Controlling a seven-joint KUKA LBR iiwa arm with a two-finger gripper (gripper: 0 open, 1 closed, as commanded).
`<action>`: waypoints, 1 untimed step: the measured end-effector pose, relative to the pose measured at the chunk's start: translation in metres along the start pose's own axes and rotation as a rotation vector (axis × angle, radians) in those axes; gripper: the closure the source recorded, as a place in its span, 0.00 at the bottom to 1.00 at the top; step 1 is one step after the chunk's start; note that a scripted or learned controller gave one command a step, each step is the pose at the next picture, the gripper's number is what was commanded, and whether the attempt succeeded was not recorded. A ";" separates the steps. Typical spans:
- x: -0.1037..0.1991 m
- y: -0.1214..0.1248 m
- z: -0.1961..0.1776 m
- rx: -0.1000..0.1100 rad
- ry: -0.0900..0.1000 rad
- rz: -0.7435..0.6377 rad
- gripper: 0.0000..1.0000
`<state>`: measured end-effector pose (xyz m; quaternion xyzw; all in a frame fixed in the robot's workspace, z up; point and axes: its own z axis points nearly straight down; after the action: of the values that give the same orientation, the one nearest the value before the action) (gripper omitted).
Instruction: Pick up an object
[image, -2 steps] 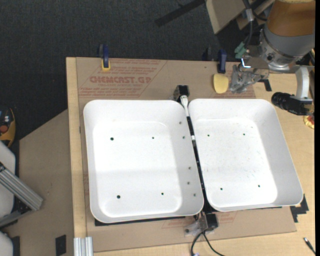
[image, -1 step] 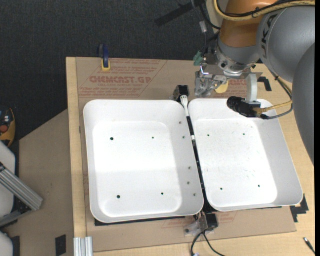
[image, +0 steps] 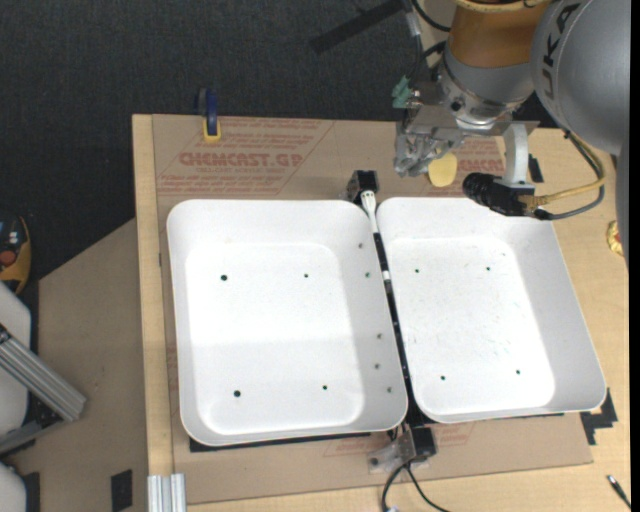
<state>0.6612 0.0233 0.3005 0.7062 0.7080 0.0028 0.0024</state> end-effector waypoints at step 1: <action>-0.101 -0.009 -0.094 -0.005 -0.007 0.012 1.00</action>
<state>0.6520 -0.0780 0.3942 0.7105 0.7037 0.0023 0.0068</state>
